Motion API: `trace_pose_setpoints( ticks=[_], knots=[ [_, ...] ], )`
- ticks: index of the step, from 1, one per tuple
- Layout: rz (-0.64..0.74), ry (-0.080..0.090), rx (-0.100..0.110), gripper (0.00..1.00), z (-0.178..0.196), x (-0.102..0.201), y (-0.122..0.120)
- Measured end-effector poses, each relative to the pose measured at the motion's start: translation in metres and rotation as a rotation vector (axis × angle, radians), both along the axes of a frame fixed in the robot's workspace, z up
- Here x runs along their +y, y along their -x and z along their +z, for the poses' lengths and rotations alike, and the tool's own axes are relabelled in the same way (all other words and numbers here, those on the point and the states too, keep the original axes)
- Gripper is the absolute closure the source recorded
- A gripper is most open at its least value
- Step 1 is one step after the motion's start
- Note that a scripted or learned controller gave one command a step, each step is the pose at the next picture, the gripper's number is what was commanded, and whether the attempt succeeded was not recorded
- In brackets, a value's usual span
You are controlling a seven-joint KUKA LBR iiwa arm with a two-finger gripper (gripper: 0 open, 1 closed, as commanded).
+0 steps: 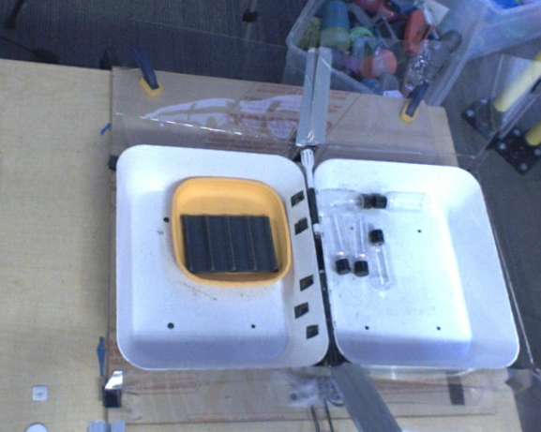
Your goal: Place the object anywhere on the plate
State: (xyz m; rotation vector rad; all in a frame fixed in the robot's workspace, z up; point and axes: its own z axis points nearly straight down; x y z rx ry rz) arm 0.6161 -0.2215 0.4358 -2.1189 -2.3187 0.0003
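Observation:
A yellow plate sits in the left white bin. A dark ribbed rectangular block lies flat on the plate, covering most of its floor. In the right white bin lie several clear plastic tubes with black caps, clustered near the bin's upper left.
A clear tub of coloured toys stands behind the bins. A metal divider strip rises between the bins at the back. Black clips line the seam between the bins. The wooden bench extends left.

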Motion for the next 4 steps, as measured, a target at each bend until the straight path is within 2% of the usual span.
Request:
trace_pose_setpoints(
  ticks=[1,2,3,4],
  knots=[
    [0.384,0.0,-0.002,1.0,-0.035,0.0,-0.023],
    [0.674,0.004,-0.007,1.0,0.001,-0.002,0.007],
    [0.674,0.004,-0.007,0.0,0.001,-0.002,0.007],
    [0.672,0.009,-0.015,1.0,0.013,-0.002,0.006]
  ],
)
